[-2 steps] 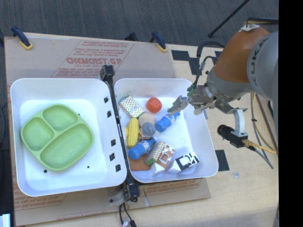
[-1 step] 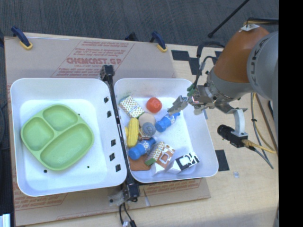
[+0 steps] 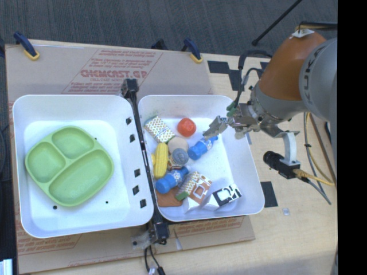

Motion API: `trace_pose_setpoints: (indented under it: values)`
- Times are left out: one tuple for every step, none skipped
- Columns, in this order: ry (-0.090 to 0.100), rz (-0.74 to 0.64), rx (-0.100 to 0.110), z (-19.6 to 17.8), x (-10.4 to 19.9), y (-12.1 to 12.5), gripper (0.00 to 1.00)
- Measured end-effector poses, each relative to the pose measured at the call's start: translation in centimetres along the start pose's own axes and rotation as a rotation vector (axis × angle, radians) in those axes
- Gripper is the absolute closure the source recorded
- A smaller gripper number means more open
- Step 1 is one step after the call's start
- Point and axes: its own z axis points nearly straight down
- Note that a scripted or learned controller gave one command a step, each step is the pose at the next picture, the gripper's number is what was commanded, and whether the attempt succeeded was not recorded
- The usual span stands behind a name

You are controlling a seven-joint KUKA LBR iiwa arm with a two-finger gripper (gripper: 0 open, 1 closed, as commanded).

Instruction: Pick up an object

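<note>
The right bin (image 3: 243, 165) holds a pile of small objects. Among them are a red ball (image 3: 186, 126), a patterned packet (image 3: 160, 129), a yellow corn cob (image 3: 161, 159), a grey round piece (image 3: 178, 155), a blue bottle (image 3: 200, 148), a second blue item (image 3: 168, 182), an orange-and-white carton (image 3: 198, 188) and a black-and-white piece (image 3: 227, 195). My gripper (image 3: 225, 125) hangs over the bin's upper right part, just above and right of the blue bottle. It looks open, with nothing between its fingers.
The left bin (image 3: 28, 211) carries a green divided plate (image 3: 70, 165). A black divider (image 3: 139, 153) runs between the bins. Cardboard lies under both, clamped at the back. The arm's cables (image 3: 298, 171) trail at the right.
</note>
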Motion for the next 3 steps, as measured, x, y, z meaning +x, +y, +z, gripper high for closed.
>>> trace_pose_setpoints:
  values:
    - [0.000, 0.000, 0.000, 0.00, 0.00, 0.00, 0.00]
    - [0.000, 0.000, 0.000, 0.00, 0.00, 0.00, 0.00]
    - [0.000, 0.000, 0.000, 0.00, 0.00, 0.00, 0.00]
